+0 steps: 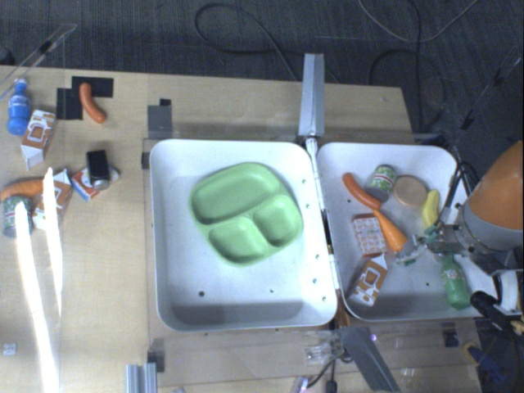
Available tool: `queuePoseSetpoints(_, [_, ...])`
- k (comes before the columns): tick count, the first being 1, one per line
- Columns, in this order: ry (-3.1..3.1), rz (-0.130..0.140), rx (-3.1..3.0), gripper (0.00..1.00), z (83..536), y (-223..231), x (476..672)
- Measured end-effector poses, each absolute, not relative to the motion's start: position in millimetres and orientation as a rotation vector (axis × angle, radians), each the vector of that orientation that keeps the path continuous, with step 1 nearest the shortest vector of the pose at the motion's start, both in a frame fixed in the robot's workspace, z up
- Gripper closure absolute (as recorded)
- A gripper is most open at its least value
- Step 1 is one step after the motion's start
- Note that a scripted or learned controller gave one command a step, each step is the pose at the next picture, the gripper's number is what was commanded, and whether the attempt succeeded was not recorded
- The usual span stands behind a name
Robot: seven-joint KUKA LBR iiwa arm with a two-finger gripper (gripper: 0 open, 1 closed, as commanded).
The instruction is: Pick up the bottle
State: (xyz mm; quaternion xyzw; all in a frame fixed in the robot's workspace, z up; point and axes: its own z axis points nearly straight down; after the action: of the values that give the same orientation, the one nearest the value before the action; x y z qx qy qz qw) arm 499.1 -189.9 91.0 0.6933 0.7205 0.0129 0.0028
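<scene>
my pincer (427, 242) hangs low in the right bin (409, 155); i cannot tell its opening. the green bottle (453, 285) lies just right of it, ungrasped.

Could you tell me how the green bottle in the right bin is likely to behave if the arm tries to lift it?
The green bottle lies on its side near the right bin's lower right corner, so it may roll if nudged. It looks like smooth plastic, probably light and somewhat slippery. The tool sits just above it, among other items.
</scene>
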Motion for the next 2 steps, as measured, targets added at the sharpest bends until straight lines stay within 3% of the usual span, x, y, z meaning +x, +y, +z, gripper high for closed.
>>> queuePoseSetpoints(2, [2.253,0.040,2.182,0.00,91.1,-190.3,498.7])
